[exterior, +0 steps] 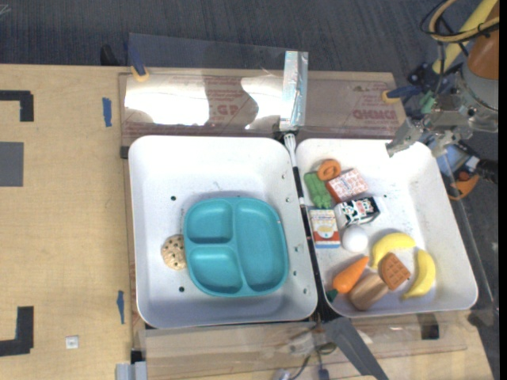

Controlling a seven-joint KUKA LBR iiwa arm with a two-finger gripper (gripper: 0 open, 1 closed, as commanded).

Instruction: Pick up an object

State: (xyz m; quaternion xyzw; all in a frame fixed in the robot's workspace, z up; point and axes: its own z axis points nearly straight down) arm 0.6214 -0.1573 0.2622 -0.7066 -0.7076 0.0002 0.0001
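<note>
My gripper (405, 138) hangs over the back right corner of the right bin (455, 236), apart from every object. Toy food is piled in that bin: a yellow banana (420, 266), a brown waffle (394, 269), a carrot (349, 275), a brown bread roll (367, 291), a white egg (356, 240), a black-and-white carton (359, 209), a red-and-white carton (347, 184), a small orange box (322, 226), a green piece (316, 188) and an orange ring (328, 169).
The left bin (150, 180) holds a teal divided plate (235, 245) with a cookie (173, 252) at its left side. A clear panel with a taped edge (293, 89) stands behind the bins. Cables (463, 18) hang at the top right.
</note>
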